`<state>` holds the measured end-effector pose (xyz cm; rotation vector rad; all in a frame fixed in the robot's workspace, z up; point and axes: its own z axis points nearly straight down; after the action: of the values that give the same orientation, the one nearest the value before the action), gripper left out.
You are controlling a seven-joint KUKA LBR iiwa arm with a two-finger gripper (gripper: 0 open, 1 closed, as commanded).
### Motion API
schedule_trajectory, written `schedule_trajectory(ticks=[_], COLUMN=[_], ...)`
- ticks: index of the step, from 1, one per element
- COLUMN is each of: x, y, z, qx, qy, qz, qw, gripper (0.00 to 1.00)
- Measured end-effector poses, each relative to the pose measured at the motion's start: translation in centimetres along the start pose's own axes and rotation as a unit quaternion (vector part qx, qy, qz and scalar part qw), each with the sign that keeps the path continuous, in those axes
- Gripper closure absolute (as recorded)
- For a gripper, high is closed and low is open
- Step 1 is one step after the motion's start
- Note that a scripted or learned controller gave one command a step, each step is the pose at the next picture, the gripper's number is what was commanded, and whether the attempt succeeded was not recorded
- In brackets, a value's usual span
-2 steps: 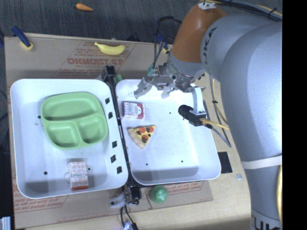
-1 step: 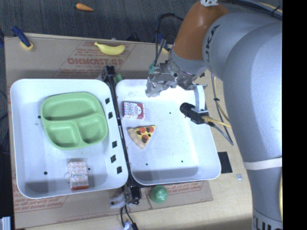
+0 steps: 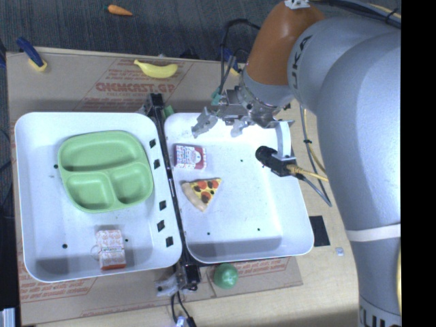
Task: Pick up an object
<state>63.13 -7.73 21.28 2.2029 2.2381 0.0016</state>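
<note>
- the end effector (image 3: 219, 125) hangs over the far left part of the right bin (image 3: 286, 210), near the divider between the two bins; its two metal fingers (image 3: 203, 124) are spread apart with nothing between them.
- the grey arm (image 3: 347, 107) with its orange band (image 3: 279, 39) comes in from the right and covers the far right part of that bin.
- inside the right bin, a small red-and-white packet (image 3: 189, 156) lies flat just below the end effector, close to the bin's left wall.
- a toy pizza slice (image 3: 201, 191) lies just below the packet, its tip pointing toward the lower left, apart from the packet.
- in the left bin (image 3: 34, 203), a green divided tray (image 3: 104, 169) with three compartments sits in the upper half.
- a small clear wrapped pack with a red edge (image 3: 110, 247) rests near the front of the left bin, well apart from the tray.
- on the cardboard-covered tabletop (image 3: 82, 84), a toy banana (image 3: 156, 68) lies beyond the bins, and a green ball (image 3: 225, 276) sits in front of the right bin.
- a blue and yellow clamp (image 3: 31, 54) grips the far left corner of the cardboard.
- a small orange carrot-like toy (image 3: 120, 9) lies on the dark floor (image 3: 170, 5) beyond the tabletop.
</note>
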Motion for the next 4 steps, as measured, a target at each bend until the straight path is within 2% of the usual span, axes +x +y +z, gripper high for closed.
schedule_trajectory(ticks=[1,2,3,4], x=[9.1,15.5,13.0,9.9], y=[0.0,2.9,-2.8,-9.9], z=[2.1,-10.7,-0.1,2.2], qx=[0.003,-0.003,0.004,0.003], qy=[0.001,0.000,0.000,-0.001], qz=[0.004,0.004,0.005,0.005], qw=[1.0000,1.0000,1.0000,1.0000], gripper=[0.00,0.00,0.00,0.00])
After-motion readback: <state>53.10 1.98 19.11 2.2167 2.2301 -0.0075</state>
